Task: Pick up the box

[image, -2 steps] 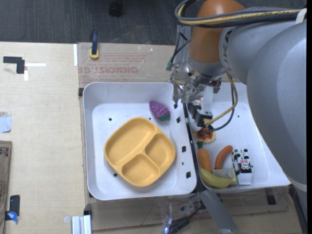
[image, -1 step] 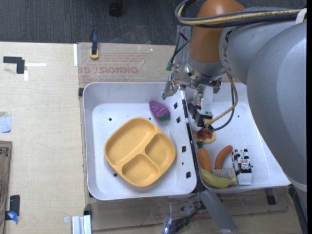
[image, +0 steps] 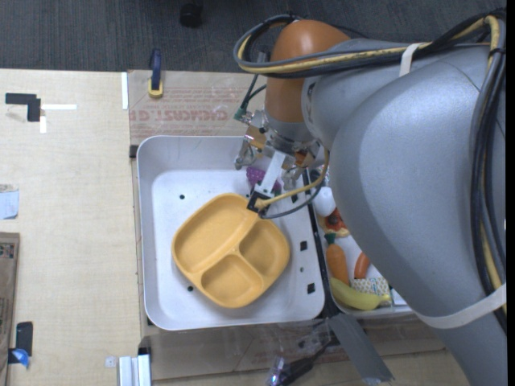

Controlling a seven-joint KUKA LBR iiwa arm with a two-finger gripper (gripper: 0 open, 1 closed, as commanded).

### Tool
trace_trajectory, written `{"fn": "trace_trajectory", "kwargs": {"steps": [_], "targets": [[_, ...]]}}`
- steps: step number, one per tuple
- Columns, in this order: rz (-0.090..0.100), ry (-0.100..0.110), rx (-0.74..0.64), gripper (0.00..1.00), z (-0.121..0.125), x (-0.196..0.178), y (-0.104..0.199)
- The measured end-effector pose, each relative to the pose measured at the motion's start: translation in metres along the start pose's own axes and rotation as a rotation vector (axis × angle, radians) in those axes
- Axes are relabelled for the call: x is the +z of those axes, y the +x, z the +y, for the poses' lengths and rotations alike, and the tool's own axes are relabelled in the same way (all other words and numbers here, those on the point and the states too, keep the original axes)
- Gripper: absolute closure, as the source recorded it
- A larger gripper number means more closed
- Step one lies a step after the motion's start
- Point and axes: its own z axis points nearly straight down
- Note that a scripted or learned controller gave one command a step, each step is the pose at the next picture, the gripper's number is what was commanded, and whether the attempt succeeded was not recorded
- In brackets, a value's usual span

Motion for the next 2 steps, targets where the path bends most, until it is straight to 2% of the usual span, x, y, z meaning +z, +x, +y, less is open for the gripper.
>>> {"fn": "trace_trajectory", "kwargs": {"steps": [1, 2], "targets": [[0.015, -0.002, 0.027, 0.00, 0.0101, 0.0306, 0.0070], [0.015, -0.002, 0.027, 0.00, 0.0100, 0.0306, 0.0070]]}}
